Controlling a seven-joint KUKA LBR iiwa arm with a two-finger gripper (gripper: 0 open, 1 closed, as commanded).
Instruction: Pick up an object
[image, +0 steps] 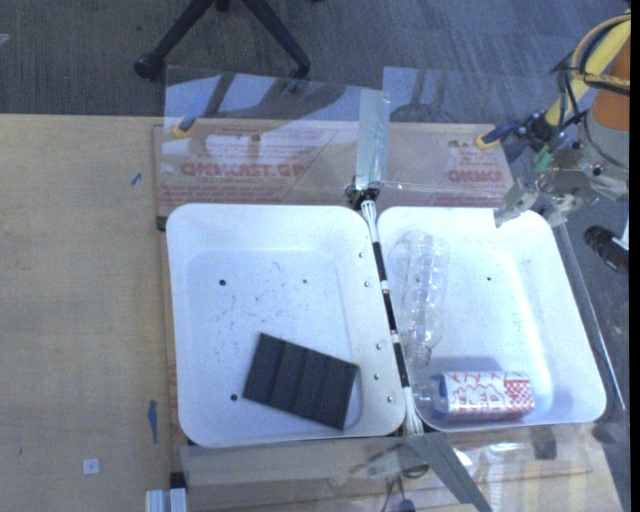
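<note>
The one camera looks down at a slant on a pale wooden worktop (70, 300) carrying two shallow white bins set side by side, their inner rims touching along a dark seam.

In the left bin (200, 235), a dark grey ribbed block (300, 380) lies flat on the floor toward 5 o'clock, turned slightly askew. The floor around it carries a scatter of small dark specks.

In the right bin (570, 330), a clear plastic bottle (420, 290) lies on its side close against the inner wall, running from about 11 o'clock down toward 7 o'clock, its narrow end pointing down. Just below it, along the bin's near edge at 6 o'clock, a can with a red and white pattern (482, 392) lies on its side, its length running left to right and its pale blue end toward the seam. Bottle and can are near each other; whether they touch cannot be told.

The arm comes in at 2 o'clock of the view, with yellow and dark cables looped above it. The hand (540, 198) sits over the far right corner of the right bin, at about 1 o'clock of that bin, above the rim. Whether it is apart or together cannot be told; nothing is seen held in it.

From the hand, the bottle lies toward 8 o'clock, well apart; the can lies toward 7 o'clock, farther still; the ribbed block is farthest, across the seam toward 8 o'clock.
</note>
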